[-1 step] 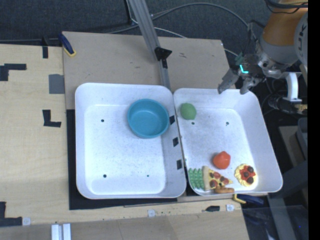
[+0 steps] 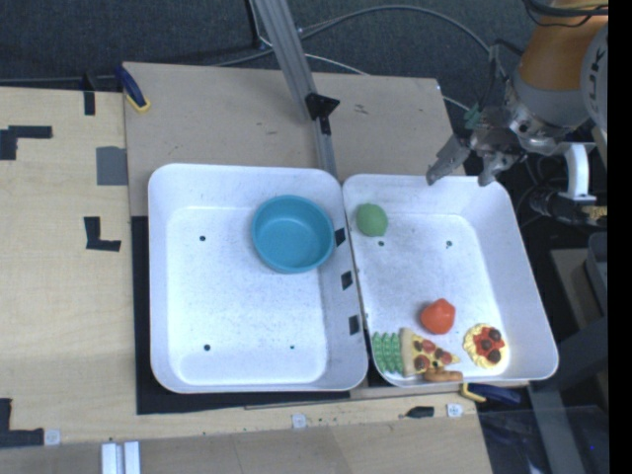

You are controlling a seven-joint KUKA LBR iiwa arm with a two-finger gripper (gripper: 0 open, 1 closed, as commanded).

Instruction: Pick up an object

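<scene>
My gripper (image 2: 461,171) hangs over the far rim of the right bin (image 2: 523,255), its two dark fingers spread apart with nothing between them. Inside that bin a green ball (image 2: 371,219) rests at the far left corner. A red tomato-like piece (image 2: 438,316) lies toward the near side. Along the near rim sit a pizza slice toy (image 2: 415,354) and a small round yellow tart with red dots (image 2: 485,345). A blue bowl (image 2: 292,233) stands in the left bin (image 2: 188,294), toward its far right.
A slanted metal pole (image 2: 296,62) rises from the seam between the bins at the back. Cables run across the dark floor behind the bench. The grey arm with its orange band (image 2: 558,52) enters from the upper right.
</scene>
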